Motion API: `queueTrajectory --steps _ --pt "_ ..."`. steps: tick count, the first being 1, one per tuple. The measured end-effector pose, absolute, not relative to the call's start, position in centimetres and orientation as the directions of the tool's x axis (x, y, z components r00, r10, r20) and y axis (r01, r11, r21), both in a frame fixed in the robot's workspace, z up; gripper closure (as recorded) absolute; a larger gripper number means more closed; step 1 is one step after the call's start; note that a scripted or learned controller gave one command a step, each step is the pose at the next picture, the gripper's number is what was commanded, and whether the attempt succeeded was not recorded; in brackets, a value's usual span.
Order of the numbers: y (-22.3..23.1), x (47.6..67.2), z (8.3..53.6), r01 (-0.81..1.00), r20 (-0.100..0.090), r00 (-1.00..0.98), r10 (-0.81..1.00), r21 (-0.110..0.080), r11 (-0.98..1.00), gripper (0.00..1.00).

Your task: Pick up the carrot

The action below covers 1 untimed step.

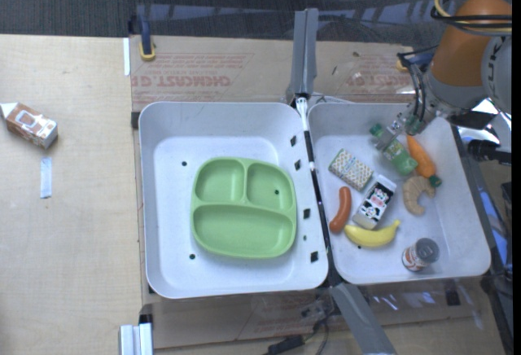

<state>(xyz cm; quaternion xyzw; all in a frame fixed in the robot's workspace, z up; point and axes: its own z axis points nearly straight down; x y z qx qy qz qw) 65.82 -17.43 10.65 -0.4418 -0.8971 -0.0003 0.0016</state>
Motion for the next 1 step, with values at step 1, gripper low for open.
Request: queueTrajectory --steps 1 --pt "-17.45 65.81 10.65 0.793 0.003 -0.61 0.793 -0.001 0.61 0.0"
